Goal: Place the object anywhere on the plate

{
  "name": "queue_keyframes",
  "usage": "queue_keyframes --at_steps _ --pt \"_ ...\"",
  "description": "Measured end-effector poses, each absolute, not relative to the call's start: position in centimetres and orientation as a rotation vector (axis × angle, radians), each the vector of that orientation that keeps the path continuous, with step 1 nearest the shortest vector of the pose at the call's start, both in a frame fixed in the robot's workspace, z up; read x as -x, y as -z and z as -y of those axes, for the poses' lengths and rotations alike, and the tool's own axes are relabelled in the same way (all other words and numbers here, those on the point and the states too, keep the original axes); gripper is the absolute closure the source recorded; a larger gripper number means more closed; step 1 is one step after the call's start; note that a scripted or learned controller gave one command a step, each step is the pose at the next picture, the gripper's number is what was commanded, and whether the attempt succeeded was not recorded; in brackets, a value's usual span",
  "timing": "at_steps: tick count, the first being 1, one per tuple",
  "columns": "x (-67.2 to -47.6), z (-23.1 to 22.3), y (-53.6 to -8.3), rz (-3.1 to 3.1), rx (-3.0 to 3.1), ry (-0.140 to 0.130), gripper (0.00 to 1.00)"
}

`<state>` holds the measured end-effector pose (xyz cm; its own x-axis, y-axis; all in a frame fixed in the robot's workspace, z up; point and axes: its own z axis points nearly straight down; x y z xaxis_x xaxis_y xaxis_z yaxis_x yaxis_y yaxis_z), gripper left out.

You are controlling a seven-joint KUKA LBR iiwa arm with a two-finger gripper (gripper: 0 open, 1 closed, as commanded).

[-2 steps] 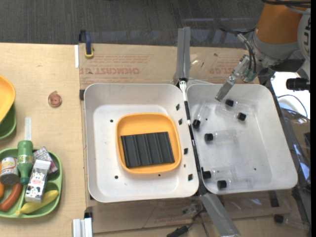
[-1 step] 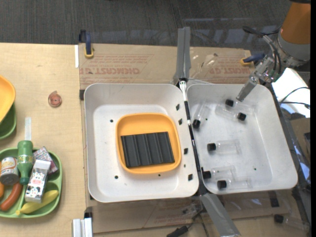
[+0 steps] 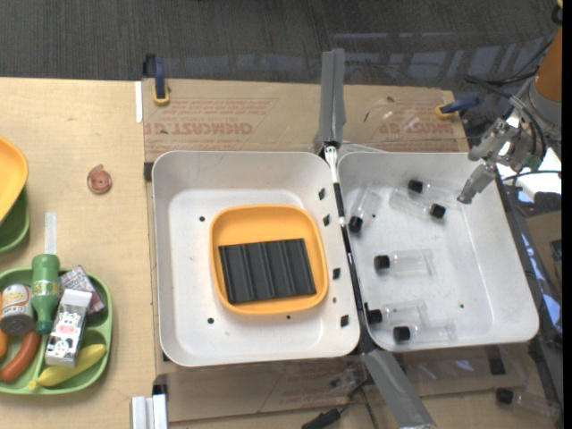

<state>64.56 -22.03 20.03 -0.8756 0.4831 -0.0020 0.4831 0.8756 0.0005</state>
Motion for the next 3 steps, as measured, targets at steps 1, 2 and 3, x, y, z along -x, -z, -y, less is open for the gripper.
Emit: queue_keyframes --at_steps 1,2,3 --pt "-64.6 22.2 -23.5 -3.119 -0.313 0.000 0.00" --pt "-65.5 22.1 -24.9 -3.132 0.104 0.000 0.00" --pt "-66.0 22.1 -21.7 -3.072 0.636 -0.002 0.00"
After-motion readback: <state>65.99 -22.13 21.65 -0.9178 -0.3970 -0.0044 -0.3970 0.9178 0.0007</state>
